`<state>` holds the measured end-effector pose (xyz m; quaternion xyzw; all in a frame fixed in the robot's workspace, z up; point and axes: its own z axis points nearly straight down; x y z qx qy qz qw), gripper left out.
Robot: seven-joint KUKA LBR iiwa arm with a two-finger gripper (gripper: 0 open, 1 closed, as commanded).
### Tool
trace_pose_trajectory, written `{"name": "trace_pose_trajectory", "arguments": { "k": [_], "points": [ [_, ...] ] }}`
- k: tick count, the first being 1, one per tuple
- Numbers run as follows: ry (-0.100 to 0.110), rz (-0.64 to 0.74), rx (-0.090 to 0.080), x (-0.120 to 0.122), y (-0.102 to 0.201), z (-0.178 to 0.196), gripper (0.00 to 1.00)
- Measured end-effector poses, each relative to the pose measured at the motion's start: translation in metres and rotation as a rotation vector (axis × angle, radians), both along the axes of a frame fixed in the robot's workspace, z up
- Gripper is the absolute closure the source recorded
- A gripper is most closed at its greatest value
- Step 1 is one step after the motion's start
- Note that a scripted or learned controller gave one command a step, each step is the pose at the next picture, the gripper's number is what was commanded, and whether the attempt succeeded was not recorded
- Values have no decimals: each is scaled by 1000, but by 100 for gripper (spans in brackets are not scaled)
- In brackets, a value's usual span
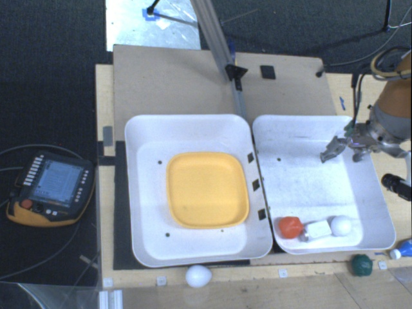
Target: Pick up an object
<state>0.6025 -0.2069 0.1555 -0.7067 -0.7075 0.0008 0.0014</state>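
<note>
Along the front wall of the right bin point(302, 140) lie three objects: a red-orange lump point(289, 226), a small white block point(317, 229) and a white ball point(341, 224). My gripper point(345, 152) hangs over the back right part of that bin, well behind the three objects. Its fingers point(331, 150) are spread open with nothing between them. The arm's orange band sits at the right edge above it.
A yellow square plate point(208, 189) lies in the left bin point(145, 147). On the bench in front of the bins are a white egg point(198, 276) and a dark green ball point(361, 264). A teach pendant point(48, 187) rests on the floor at left.
</note>
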Motion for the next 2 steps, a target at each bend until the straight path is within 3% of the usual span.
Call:
{"name": "trace_pose_trajectory", "arguments": {
  "k": [1,2],
  "points": [
    [1,-1,0,-6,-2,-61,0],
    [-4,-1,-2,-5,-2,-65,0]
  ]
}}
